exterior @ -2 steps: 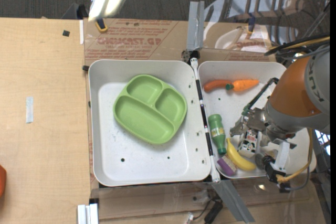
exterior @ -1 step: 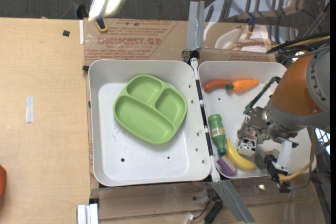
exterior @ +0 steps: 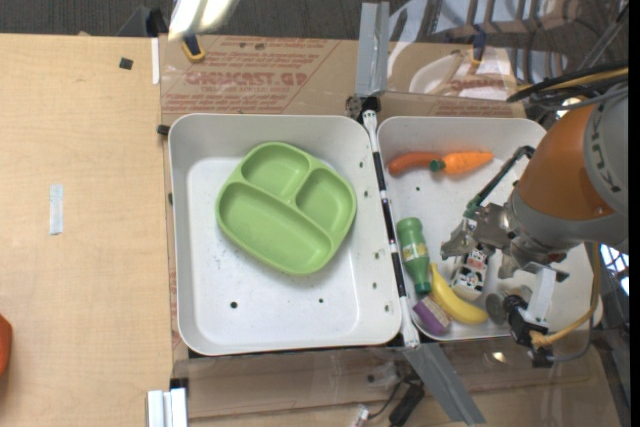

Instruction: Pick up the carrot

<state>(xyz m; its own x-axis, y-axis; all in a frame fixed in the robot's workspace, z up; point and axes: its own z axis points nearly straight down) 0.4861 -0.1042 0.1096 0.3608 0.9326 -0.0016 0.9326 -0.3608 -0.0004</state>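
The carrot [exterior: 466,161] is orange and lies near the far wall of the right bin [exterior: 520,129], with a small green top at its left end. Beside it on the left lies a red-orange pepper-like piece [exterior: 410,162]. My gripper [exterior: 474,255] hangs low over the middle of the right bin, well on the near side of the carrot and clear of it. It sits just above a yellow banana [exterior: 455,299]. Nothing shows between its fingers.
A green bottle [exterior: 413,254] lies by the right bin's left wall, and a purple item [exterior: 431,317] rests at its near left corner. The left bin [exterior: 190,245] holds a green divided plate [exterior: 287,206]. The orange-banded arm [exterior: 570,177] covers the right bin's right side.
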